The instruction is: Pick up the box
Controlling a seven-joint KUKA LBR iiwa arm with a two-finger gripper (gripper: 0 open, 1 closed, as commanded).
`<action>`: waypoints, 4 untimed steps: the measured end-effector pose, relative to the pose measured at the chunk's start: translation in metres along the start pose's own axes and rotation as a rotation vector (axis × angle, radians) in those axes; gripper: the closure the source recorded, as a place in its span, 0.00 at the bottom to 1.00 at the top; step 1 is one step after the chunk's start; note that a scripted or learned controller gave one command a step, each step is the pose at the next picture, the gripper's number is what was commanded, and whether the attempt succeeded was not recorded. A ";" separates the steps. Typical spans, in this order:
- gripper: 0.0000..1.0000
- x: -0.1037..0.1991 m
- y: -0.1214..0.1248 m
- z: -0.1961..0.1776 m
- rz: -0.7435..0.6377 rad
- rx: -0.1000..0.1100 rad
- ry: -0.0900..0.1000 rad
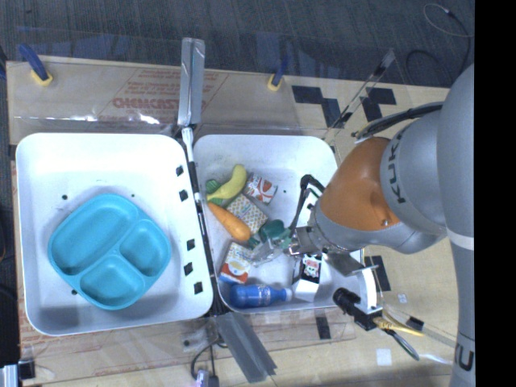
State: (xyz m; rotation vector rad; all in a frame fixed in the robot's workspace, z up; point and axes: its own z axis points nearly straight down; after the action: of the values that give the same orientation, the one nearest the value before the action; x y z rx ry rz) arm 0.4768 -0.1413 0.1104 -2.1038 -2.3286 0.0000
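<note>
Over the right bin (326,153) of two on the bench, my arm (403,192) reaches in from the side, its orange band (359,196) hanging above a crowded heap of groceries.

The box I take to be my target, a small black-and-white box (310,269), stands near the bin's front wall, just beside the cap end of a blue bottle (256,295) and close under my wrist. Two other box-like packs lie further back: a red-and-white carton (262,189) next to the banana (229,185), and a patterned pack (247,213) touching the carrot (230,222). Which one the task means I cannot say for sure.

I judge the black-and-white box to be light printed card: stiff along its edges, likely to dent on its broad faces, and somewhat slick. The best hold looks to be across its two narrow sides, from above and gently, since it could easily tip or slide against the bottle.

My claw (284,244) sits low in the bin among the clutter, near a teal object (274,230) and a crumpled clear wrapper (260,252). My own wrist hides much of it, so I cannot tell how wide it stands, nor whether it touches anything. Nothing can be seen held in it. The box stands apart from it, to the side nearer the bin's front.

The left bin (32,160) carries a blue divided plate (109,252).
</note>
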 end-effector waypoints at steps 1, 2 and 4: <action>0.00 -0.037 0.077 0.013 -0.098 -0.008 -0.006; 0.00 0.043 0.019 0.019 -0.126 0.001 0.000; 0.00 0.042 0.019 0.010 -0.130 0.002 0.000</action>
State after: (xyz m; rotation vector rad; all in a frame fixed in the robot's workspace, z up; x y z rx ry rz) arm 0.4911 -0.0975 0.1008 -1.9477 -2.4592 0.0026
